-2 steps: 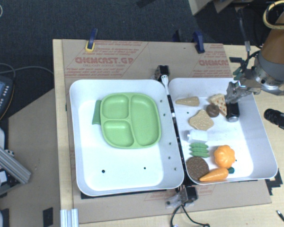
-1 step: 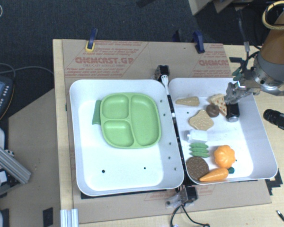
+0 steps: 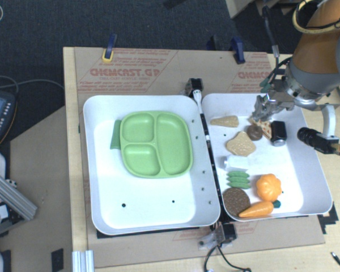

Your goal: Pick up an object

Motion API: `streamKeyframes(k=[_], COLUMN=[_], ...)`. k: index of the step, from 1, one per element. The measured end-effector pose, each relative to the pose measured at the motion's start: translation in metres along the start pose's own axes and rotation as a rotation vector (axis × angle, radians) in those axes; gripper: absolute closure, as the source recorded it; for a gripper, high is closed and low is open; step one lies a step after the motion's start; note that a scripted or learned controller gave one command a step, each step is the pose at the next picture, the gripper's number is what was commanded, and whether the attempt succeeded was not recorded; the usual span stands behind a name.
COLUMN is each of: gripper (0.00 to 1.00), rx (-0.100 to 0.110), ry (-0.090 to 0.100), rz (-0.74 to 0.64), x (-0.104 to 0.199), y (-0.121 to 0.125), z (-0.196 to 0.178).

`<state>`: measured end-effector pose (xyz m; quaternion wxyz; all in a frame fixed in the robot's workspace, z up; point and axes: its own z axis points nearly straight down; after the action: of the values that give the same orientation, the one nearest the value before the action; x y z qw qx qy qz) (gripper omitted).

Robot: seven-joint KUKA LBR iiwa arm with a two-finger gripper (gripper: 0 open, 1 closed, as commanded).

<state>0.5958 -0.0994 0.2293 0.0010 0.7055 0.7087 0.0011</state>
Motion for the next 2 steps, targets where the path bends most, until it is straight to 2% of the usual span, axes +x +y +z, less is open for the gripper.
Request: streamKeyframes(k=[1,2], gripper=[1.00,1.00], rx=[0.000,0.000], ry=[0.001,0.001], rz=[-0.001,-0.001], x=[0.048,0.096], y=[0.002,0.019], z=[-0.005,-0.007])
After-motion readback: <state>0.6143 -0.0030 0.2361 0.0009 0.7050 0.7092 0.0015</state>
